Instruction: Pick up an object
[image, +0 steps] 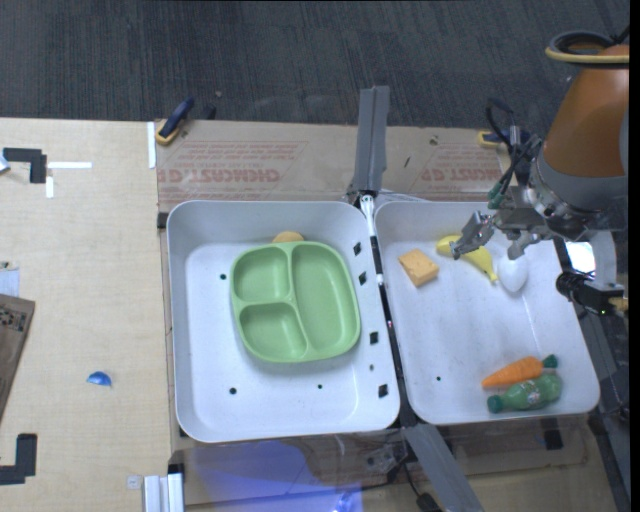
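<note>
Hand (497, 234) hovers open at upper right of frame, right over the banana (478, 258); nothing gripped yet, so the pick remains undone.

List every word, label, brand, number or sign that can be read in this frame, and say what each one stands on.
Red lettering on the cardboard sheet behind the left bin: two rows, upside down from this camera; it seems to read "CHEMCAST GP", but that is uncertain.
Fainter red lettering on the cardboard behind the right bin: too blurred to read.
Green bottle in the right bin: any label is too small to read.
</note>
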